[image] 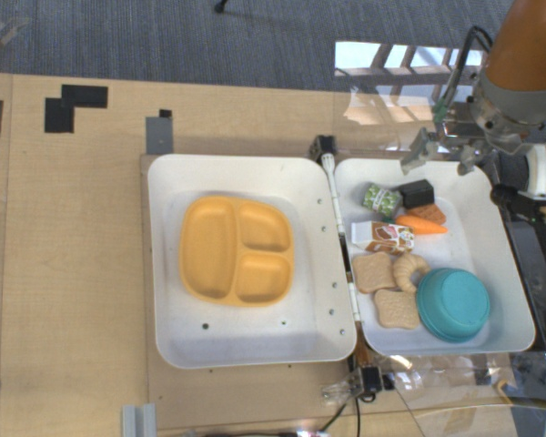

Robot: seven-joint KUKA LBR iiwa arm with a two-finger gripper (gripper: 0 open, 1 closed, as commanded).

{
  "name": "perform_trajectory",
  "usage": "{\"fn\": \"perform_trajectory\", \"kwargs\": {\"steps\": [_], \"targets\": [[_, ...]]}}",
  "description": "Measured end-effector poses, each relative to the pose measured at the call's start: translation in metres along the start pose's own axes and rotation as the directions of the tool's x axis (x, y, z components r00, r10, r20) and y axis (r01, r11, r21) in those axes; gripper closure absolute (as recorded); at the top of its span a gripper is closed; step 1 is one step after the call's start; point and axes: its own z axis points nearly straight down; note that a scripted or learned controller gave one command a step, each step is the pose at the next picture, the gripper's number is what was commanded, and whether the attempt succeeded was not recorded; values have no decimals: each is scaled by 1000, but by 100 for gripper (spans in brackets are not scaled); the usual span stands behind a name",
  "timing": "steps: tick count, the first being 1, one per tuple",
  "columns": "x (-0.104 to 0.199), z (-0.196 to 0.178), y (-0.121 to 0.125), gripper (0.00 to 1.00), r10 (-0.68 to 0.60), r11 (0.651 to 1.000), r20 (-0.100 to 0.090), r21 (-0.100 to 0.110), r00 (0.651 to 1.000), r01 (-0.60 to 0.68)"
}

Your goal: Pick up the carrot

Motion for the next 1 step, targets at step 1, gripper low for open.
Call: {"fn": "perform_trajectory", "kwargs": {"steps": [1], "targets": [[-27,103,-27,0,-205,979,-1,6,979,206]]}}
